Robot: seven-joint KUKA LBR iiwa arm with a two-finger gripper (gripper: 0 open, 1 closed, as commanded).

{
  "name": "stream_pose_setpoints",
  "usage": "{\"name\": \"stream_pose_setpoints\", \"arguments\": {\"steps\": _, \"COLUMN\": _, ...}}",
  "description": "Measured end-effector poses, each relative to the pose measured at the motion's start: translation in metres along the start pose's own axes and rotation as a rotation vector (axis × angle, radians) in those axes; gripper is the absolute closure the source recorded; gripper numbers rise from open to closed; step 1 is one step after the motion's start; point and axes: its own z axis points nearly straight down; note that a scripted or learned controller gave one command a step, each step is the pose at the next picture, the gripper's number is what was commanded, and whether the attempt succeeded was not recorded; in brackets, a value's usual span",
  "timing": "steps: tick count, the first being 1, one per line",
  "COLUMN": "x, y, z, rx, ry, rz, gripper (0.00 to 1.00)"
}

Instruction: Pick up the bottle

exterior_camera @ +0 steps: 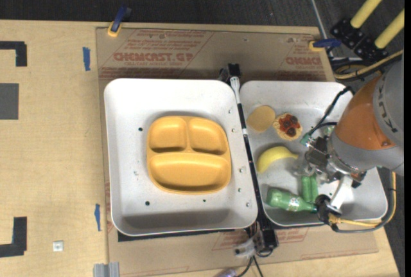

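Gripper low over the green bottle in the right bin, grasp not confirmed

Green bottle (290,201) lies on its side near the front wall of the right bin (379,205), long axis running roughly left-right with a slight tilt. A second green piece (309,188) stands up just above it, right under the gripper – could be part of the same bottle or another item, can't tell. Gripper (319,174) sits just above and right of the bottle, arm (366,125) coming in from the right with the orange band visible.

For a good grasp: straddle the bottle across its narrow width, not along its length, centre on the body, go low enough to get under the widest part before closing. Front wall is near, so keep clearance there. Banana (275,158) lies just beside the gripper on the left, don't clip it. Round tan item (261,118) and red-topped pastry (288,126) sit further back, well apart from the bottle.

Finger spread: cannot tell, wrist hardware and cables cover the tips. Cannot tell if anything is between them or touching the bottle either. Judging by how it lies, the bottle rests on the bin floor, not lifted.

Left bin (122,141) holds a yellow divided tray (189,153), not involved
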Motion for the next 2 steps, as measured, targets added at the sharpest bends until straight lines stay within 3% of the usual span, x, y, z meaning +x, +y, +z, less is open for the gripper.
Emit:
{"name": "stream_pose_setpoints", "arguments": {"steps": 1, "x": -0.018, "y": 0.004, "z": 0.01, "rx": 0.005, "ry": 0.004, "rz": -0.291, "gripper": 1.0}}
{"name": "stream_pose_setpoints", "arguments": {"steps": 2, "x": 0.043, "y": 0.022, "z": -0.088, "rx": 0.005, "ry": -0.001, "rz": -0.08, "gripper": 1.0}}
